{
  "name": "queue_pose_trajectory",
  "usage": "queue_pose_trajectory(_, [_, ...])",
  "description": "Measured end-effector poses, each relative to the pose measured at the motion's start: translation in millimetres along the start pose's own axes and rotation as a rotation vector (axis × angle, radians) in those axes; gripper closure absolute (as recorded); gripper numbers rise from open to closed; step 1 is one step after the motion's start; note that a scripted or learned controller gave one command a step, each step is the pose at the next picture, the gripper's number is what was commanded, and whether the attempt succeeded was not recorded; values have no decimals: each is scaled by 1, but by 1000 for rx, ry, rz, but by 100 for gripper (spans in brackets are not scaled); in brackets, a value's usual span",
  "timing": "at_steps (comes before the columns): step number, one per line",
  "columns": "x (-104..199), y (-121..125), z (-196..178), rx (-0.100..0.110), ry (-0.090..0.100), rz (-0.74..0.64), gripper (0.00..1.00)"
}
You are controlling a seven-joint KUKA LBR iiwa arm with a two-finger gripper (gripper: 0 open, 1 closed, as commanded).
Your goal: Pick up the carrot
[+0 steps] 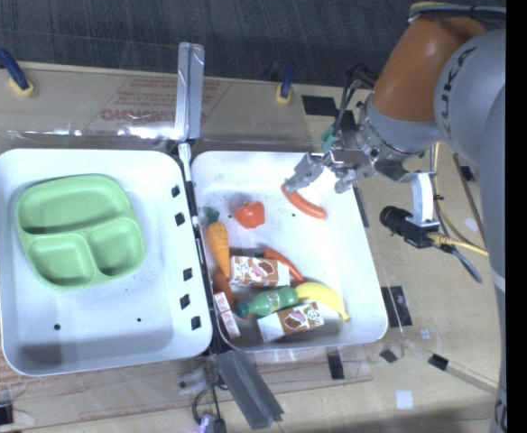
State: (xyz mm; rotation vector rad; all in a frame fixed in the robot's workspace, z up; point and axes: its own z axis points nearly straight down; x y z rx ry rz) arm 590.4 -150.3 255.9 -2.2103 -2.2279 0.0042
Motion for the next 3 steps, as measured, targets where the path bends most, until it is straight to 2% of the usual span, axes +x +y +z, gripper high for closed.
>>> queue_pose_trajectory(1, [0, 0, 0, 0, 0, 0, 0])
queue_pose_trajectory(2, [-60, 42, 42, -2, -1, 68, 0])
queue_pose_trajectory(3, [-21, 67, 14, -3, 0, 21, 0])
